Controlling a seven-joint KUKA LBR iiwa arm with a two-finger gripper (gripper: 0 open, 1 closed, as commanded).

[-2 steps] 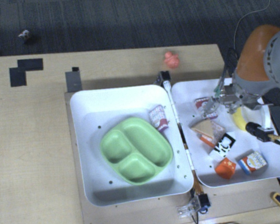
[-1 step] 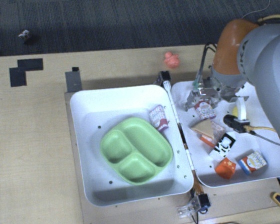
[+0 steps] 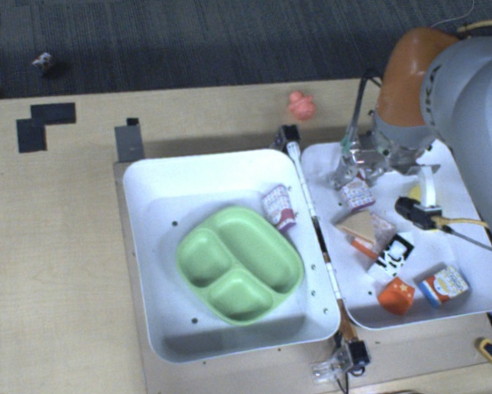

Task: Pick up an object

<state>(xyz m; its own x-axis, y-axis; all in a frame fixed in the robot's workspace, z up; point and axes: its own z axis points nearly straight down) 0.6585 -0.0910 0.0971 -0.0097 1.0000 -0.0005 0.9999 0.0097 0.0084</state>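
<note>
My gripper [image 3: 355, 169] hangs low over the far left part of the right bin [image 3: 479, 302], below the grey arm with its orange band. Just in front of it lies a small white and purple packet [image 3: 357, 194], close to the gripper's tip; I cannot tell whether they touch. Nearer the front of that bin lie a tan wedge [image 3: 365, 223], an orange marker [image 3: 362, 245], a black and white piece [image 3: 395, 254], an orange block [image 3: 396, 296] and a small colourful carton [image 3: 444, 284].
The left bin [image 3: 164, 333] holds a green divided plate [image 3: 239, 263] and a small red and white packet [image 3: 278, 206] by its right wall. A pink object [image 3: 302, 104] lies on the bench behind the bins.
</note>
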